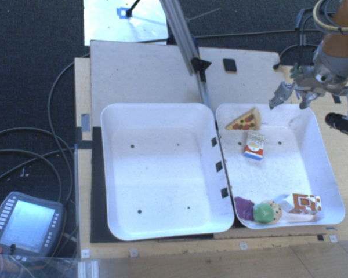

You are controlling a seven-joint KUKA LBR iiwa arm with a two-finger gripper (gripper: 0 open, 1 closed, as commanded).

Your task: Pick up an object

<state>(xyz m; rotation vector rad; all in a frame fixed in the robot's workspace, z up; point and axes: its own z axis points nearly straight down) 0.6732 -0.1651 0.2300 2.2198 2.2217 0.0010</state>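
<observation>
The gripper (291,99) hangs open and holds nothing, over the top edge of the right bin (327,172). Just below it lie a toy pizza slice (244,120) and a little fries box (254,145). Both look light and hard. The box should be easiest, pinched across its flat sides.

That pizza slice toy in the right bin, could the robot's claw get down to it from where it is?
Probably yes. The pizza slice lies alone near the bin's back edge, and the gripper hovers just right of it.
</observation>
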